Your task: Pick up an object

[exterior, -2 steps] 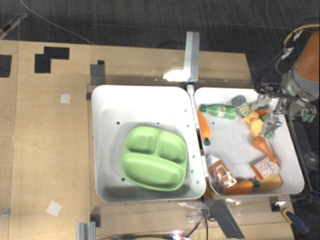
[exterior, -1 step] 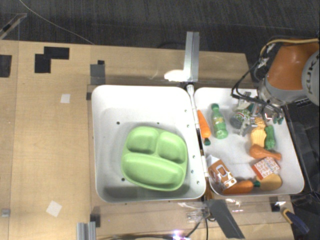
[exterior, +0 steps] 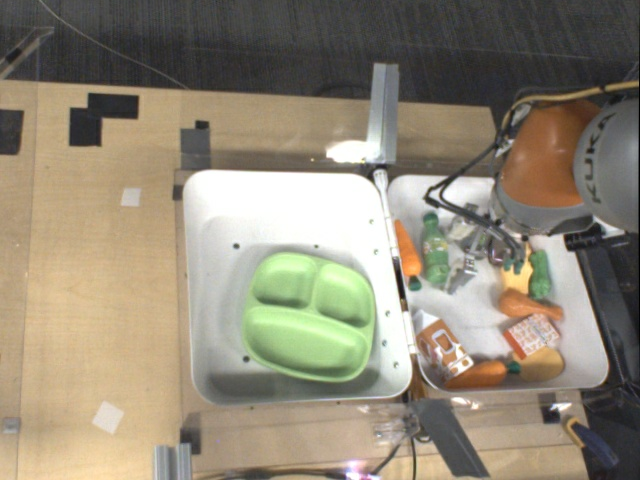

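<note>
Green plastic bottle (exterior: 436, 251) stood in the right bin (exterior: 597, 353), just left of the gripper (exterior: 478, 255) and near the bin's left wall, its long axis running away from the camera. Whether the claw was spread or closed I could not tell.

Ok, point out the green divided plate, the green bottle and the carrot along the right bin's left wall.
green divided plate (exterior: 310, 316), camera view, centre ridge.
green bottle (exterior: 436, 251), camera view, its body.
carrot (exterior: 406, 250), camera view, mid-length.
</note>
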Robot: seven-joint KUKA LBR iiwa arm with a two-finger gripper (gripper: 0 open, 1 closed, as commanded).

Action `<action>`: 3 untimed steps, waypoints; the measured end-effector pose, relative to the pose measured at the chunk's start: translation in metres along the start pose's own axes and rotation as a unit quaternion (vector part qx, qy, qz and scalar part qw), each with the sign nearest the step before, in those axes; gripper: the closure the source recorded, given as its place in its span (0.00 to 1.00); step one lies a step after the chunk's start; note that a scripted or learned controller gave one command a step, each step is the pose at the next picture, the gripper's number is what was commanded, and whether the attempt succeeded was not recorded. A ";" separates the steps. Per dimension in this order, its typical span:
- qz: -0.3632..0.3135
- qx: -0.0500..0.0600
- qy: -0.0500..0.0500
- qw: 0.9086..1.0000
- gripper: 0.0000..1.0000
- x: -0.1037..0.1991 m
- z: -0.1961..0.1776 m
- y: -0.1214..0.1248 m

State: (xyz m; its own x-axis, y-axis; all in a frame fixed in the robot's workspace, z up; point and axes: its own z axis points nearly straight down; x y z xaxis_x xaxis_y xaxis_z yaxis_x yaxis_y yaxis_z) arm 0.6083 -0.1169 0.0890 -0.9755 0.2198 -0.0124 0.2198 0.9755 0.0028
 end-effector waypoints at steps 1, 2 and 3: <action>0.023 0.001 -0.002 1.000 0.00 0.059 -0.002 -0.003; 0.109 0.001 -0.002 0.994 0.00 0.046 -0.002 0.015; 0.137 0.001 -0.001 0.991 0.00 0.010 0.000 0.029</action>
State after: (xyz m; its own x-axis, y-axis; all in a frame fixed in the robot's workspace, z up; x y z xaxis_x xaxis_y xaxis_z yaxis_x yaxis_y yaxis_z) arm 0.6049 -0.0863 0.0891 -0.8795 0.4757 -0.0129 0.4757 0.8796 0.0040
